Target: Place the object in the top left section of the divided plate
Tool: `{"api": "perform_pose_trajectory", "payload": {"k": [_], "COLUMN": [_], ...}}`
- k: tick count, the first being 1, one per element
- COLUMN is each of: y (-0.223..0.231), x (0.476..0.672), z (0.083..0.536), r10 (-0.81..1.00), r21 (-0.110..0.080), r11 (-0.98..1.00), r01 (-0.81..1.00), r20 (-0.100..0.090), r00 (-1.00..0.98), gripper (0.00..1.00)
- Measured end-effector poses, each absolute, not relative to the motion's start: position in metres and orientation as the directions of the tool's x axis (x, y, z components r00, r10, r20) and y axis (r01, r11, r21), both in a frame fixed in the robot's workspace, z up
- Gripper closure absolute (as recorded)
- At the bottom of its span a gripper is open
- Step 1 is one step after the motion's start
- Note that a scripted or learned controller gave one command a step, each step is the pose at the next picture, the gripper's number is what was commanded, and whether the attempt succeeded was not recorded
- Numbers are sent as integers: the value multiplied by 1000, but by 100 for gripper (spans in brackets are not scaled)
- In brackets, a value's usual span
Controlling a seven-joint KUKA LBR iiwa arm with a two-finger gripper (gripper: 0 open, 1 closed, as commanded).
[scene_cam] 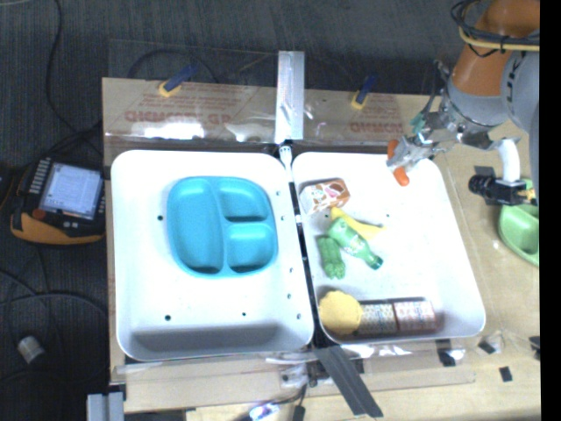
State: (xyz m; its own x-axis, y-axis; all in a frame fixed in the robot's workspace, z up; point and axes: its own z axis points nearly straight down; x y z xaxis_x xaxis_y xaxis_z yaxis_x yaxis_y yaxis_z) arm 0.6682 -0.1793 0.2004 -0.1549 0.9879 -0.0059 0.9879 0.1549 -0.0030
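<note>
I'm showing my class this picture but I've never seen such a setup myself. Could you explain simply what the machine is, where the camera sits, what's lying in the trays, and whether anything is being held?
One camera looks down at a slant on a bench. The grey and orange robot arm reaches in from the right; its gripper hangs over the right bin with something small and orange at its tip. The left bin holds a blue divided plate. The right bin holds a green bottle, a yellow ball and a few packets.

the divided plate (219,226) lies unobstructed in the left bin (140,314); the right bin (438,244) is cluttered left and near.
</note>
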Motion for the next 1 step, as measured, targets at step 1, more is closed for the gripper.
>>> {"api": "perform_pose_trajectory", "payload": {"k": [1], "y": [-105], "x": [668], "z": [137], "r10": [965], "r21": [-3], "r11": [263], "r01": [965], "r20": [0], "r00": [-263], "gripper": [100]}}
